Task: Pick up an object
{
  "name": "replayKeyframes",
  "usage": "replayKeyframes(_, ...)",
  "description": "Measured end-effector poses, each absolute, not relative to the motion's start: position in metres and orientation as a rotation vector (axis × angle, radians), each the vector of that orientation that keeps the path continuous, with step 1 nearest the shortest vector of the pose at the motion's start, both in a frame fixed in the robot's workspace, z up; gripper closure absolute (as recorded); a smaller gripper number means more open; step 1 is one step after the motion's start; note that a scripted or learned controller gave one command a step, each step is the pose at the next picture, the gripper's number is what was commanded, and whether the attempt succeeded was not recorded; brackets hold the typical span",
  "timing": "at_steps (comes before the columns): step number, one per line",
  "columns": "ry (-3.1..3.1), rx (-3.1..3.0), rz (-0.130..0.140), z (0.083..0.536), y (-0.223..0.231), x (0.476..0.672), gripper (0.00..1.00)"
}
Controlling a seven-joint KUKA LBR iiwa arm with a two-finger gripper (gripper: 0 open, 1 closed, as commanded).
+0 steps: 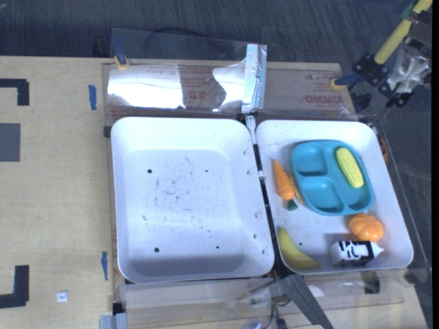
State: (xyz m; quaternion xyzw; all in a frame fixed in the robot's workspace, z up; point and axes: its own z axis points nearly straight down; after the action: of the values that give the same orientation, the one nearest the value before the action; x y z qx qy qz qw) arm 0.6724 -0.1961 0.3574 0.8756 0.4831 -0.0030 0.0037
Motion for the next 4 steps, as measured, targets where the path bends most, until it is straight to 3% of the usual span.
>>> replayKeyframes(1, 1.515, 2.744, -0.009, 0.357, -0.196, 0.672, 0.0)
replayKeyframes(2, 1.728, 2.633, -0.013, 0.229, -0.161, 0.666, 0.0)
replayKeyframes(3, 1.994, 2.438, -0.009, 0.122, -0.189, 0.624, 0.0)
replayKeyframes(4, 2.064, 2.366, 0.004, 0.101, -0.191, 0.607, 0.0)
